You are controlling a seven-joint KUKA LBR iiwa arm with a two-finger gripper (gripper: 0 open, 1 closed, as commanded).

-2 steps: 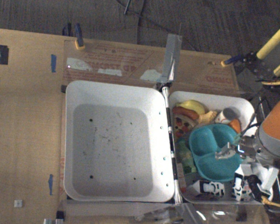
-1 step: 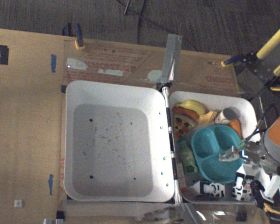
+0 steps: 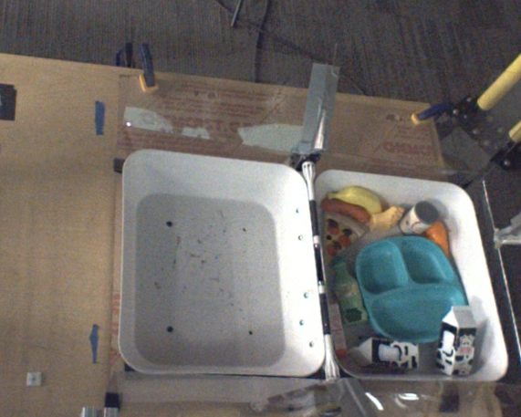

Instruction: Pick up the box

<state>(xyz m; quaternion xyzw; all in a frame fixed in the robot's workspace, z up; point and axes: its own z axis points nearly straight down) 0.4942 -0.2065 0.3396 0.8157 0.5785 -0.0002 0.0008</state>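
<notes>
Where the two white bins sit side by side on the counter [image 3: 45, 256], the right bin [image 3: 493, 271] holds the clutter. The box [image 3: 458, 339], a small carton with black-and-white cow patches, stands upright in that bin's near right corner, touching the near edge of a teal divided plate [image 3: 409, 286]. A second cow-patterned carton [image 3: 395, 353] lies on its side just to the left of it along the near wall. A banana [image 3: 358, 200], a small cup [image 3: 422, 216] and an orange piece [image 3: 438, 237] crowd the far side. The left bin [image 3: 144, 183] shows a speckled floor.
</notes>
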